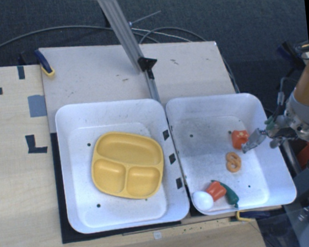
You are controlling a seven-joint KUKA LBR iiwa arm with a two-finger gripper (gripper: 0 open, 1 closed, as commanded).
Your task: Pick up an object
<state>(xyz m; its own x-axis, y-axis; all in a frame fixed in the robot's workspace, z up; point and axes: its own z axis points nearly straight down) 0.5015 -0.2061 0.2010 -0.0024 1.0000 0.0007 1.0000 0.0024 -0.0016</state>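
Reaching over the right bin [263, 108], the gripper [251, 141] is held just beside the red toy [239, 137], likely for grabbing. Whether its fingers are spread cannot be told.

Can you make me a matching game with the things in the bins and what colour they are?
Things:
1. divided plate
2. egg
3. pretzel
4. small block by the gripper

Colours:
A. white
B. orange-red
C. yellow
D. light brown

Pairs: 1-C, 2-A, 3-D, 4-B
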